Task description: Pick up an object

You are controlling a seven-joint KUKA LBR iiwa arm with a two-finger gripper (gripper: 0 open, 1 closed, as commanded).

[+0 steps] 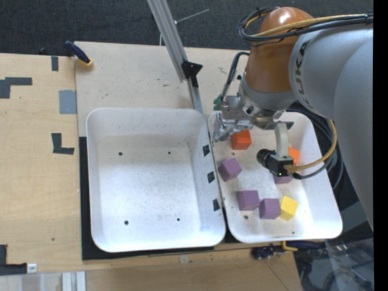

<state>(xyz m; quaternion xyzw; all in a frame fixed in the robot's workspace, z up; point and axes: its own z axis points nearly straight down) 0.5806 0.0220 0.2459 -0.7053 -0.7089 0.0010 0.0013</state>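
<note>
My gripper (229, 126) hangs over the far left part of the right bin (319, 222), just left of and above an orange cube (242, 140). The cube lies on the bin floor at the gripper's tip; I cannot tell whether they touch. A purple cube (230, 168) lies nearer the front. Two more purple cubes (248, 199) (270, 208) sit beside a yellow cube (289, 207) near the front. A second orange block (294, 155) and a purple one (282, 176) peek out from behind a black part of the arm.
The left bin (145, 180) is next to the right one, and their rims meet near the gripper. A slanted metal rail (173, 38) runs down to the bins' far edge. The grey arm with its orange band (276, 53) covers the far right.
</note>
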